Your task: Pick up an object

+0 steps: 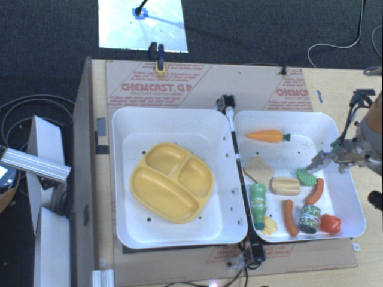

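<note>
Red "CHEMCAST GP" print repeats on desk [179, 79] sheet behind bins; tool [316, 160] over right bin [344, 214] beside green piece [306, 177], grip state can't tell, carrot [266, 136] at bin's back.

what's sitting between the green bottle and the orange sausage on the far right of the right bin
In the camera view, a hot dog bun lies between the green bottle and the sausage.

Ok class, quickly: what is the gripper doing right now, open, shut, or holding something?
Gripper: cannot be told; it hangs over the right bin beside the green toy.
</note>
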You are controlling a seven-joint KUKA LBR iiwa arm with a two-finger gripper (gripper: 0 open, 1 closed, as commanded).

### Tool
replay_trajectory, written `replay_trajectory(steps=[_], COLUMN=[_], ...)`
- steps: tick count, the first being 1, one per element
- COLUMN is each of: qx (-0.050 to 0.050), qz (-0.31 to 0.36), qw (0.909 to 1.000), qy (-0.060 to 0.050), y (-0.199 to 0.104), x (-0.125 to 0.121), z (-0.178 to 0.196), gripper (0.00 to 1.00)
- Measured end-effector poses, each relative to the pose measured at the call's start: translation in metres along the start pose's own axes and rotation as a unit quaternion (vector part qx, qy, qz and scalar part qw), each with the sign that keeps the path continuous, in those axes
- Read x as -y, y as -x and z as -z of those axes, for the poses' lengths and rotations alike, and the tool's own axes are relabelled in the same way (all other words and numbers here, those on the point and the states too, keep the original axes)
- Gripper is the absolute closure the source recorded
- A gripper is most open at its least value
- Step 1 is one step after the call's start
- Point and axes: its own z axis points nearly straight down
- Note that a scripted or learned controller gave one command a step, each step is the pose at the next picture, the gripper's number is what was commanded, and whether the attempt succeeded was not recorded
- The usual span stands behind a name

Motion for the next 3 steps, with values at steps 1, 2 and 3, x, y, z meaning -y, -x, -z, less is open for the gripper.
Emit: replay_trajectory(steps=[1,2,3], qx=[-0.001,-0.001,0.0], qz=[0.0,0.001,0.001], qw=[1.0,1.0,1.0], qy=[-0.001,-0.001,0.001], y=[-0.037,-0.07,-0.07], x=[0.022,0.03,0.029], z=[-0.076,-0.113,-0.102], gripper=[0.0,0.0,1.0])
